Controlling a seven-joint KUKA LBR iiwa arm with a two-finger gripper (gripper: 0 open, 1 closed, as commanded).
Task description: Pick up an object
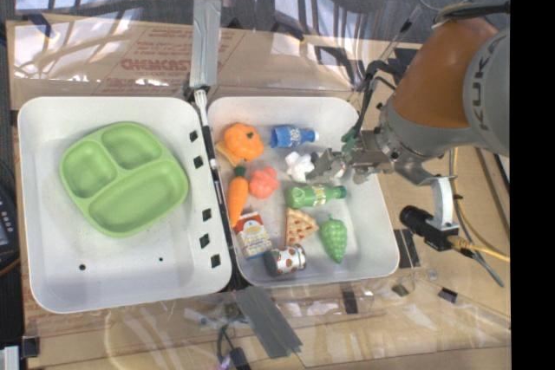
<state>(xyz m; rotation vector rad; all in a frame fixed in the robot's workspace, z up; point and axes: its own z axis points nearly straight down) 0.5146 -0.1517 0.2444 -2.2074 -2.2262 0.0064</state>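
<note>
My gripper (332, 168) hangs over the right bin (373, 221), near its right side. It is just above a green bottle (314, 196) lying on its side and right beside a small white object (299, 165). I see nothing held in it. Around it lie a blue can (293, 136), an orange pumpkin (243, 141), a pink fruit (264, 181), a carrot (238, 199), a pizza slice (299, 228), a green bumpy fruit (334, 238), a red and white carton (251, 234) and a small tin (286, 260).
The left bin (52, 273) holds a green divided plate (124, 178). A ridge with black clips (208, 186) separates the two bins. The grey and orange arm (451, 91) reaches in over the right bin's right wall.
</note>
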